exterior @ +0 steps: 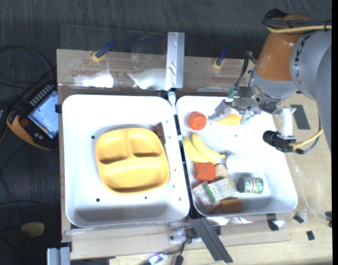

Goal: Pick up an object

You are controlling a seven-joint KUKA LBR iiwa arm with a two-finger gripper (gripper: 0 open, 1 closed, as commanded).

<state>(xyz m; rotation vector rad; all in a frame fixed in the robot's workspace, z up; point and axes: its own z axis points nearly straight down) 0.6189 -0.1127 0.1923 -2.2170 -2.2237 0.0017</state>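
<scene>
Two fingers of the gripper stood spread apart over the back of the right bin, one toward the left and one toward the right, with a small yellow object lying between and just below them. Whether the fingers touched that object could not be told; they were not closed on it. The grey arm with its orange band reached in from the right above the bin's far corner.

Just left of the gripper an orange round object sat near the wall between the bins. Nearer the front, a banana lay slantwise along the left side, and right below it sat an orange-red object. Beside that, toward the front, lay a packet with a green-and-white label and a brown item against the front wall. A green can lay on its side to the right of the packet.

The left bin held a yellow divided tray, turned at a slight angle, with a small dark brown item touching its back right corner.
</scene>
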